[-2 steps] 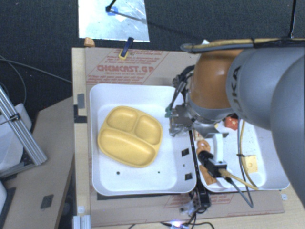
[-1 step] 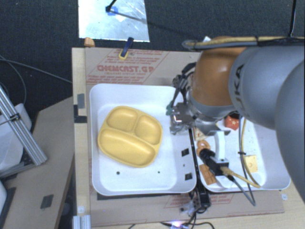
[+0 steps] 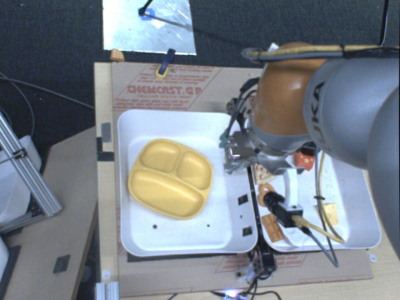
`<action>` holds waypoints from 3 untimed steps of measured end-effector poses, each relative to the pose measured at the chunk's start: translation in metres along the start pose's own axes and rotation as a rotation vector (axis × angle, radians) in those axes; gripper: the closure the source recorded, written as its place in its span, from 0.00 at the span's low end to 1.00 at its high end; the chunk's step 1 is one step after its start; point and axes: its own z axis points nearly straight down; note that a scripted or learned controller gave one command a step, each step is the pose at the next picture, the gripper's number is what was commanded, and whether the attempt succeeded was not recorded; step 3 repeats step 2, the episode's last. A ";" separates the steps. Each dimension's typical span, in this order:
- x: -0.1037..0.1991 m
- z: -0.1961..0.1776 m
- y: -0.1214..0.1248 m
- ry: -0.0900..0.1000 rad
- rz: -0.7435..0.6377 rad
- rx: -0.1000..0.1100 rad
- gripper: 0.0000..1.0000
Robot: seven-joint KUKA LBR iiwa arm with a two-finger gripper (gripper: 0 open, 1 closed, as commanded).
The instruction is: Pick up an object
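- The arm reaches in from the right of the frame and hangs over the seam between the two bins, so I judge it is working on a pick near that seam
- The gripper sits at frame centre, at the right edge of the left bin; I cannot tell whether it is spread or pressed together, and I see nothing held in it
- One tray, yellow with three wells, lies flat in the middle of the left bin; it is the nearest thing to the gripper, a little apart on its left, and is probably too wide and shallow for an easy grip
- The right bin holds four small things that I can count: one red piece by the wrist, one orange piece and one tan piece along the bin's left wall, and one yellow block further right; the arm covers the rest of this bin
- Any of these could serve as the object to pick; the small ones look the likelier fit
- Two bins rest on one cardboard sheet, probably to keep them level and together
- One shiny plate lies on the floor at upper left, well apart
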 end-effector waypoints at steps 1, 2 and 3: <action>0.000 -0.010 0.001 0.000 -0.004 -0.001 1.00; 0.000 -0.021 0.001 0.001 -0.008 -0.003 1.00; 0.000 -0.021 0.001 0.001 -0.008 -0.003 1.00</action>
